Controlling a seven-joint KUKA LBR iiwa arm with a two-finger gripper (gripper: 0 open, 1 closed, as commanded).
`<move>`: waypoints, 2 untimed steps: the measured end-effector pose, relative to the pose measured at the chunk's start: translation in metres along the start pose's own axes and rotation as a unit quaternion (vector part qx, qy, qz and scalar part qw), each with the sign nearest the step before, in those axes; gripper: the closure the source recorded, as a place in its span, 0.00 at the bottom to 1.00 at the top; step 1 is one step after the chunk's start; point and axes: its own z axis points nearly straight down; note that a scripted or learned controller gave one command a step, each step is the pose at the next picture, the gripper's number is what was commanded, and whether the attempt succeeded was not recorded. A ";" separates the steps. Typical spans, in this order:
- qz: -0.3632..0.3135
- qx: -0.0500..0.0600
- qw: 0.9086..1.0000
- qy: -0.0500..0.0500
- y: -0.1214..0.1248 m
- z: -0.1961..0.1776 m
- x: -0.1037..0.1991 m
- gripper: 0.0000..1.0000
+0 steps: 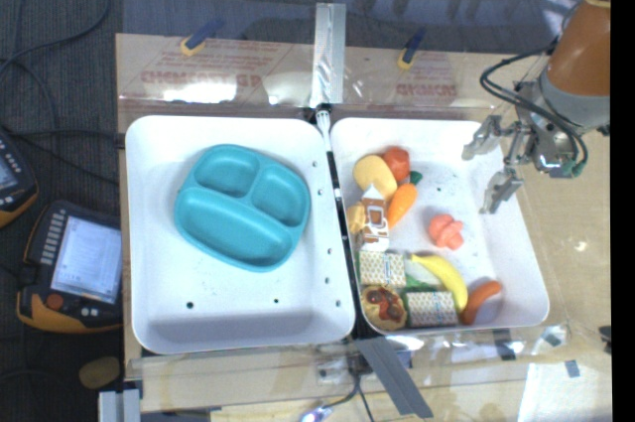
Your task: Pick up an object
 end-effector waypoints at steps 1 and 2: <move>-0.036 0.001 0.999 -0.001 -0.009 0.110 -0.016 0.00; 0.180 0.000 0.984 -0.006 0.015 0.114 -0.039 0.00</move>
